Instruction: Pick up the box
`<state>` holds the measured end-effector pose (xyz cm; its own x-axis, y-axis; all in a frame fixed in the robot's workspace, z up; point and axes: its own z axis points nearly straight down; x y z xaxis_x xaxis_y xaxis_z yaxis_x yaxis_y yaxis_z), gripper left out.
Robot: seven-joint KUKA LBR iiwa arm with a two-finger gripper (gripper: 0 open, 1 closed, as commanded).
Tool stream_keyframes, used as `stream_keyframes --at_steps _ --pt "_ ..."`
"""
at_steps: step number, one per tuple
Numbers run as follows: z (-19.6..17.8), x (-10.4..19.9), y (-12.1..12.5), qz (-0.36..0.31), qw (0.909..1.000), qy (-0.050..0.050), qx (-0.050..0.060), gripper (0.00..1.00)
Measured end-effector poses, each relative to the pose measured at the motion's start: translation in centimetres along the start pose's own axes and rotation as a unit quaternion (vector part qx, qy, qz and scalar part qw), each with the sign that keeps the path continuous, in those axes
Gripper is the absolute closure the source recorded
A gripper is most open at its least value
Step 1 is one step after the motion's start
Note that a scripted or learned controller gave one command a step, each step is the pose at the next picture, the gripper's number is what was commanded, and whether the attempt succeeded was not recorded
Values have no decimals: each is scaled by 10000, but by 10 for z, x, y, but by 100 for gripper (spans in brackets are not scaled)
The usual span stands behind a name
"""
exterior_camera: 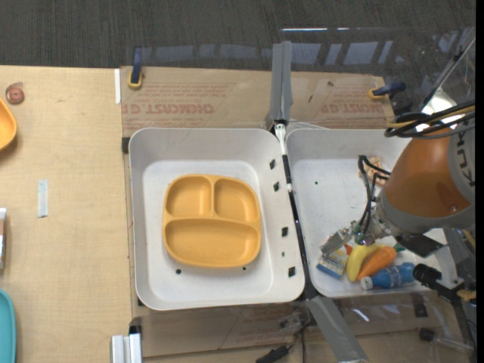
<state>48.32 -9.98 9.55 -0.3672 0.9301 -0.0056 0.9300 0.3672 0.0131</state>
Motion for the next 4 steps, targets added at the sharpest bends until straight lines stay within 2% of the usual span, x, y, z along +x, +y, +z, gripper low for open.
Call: stream_keyframes --at_steps 1,2,3,4 --pt "1 -2 -4 1048 9945 38 35 0" --pt "-7 -7 -2 1074 9942 -1 15 100" --pt "-7 -7 -3 1073 9942 -1 19 0" --pt "0 0 0 486 9988 -14 5 0"
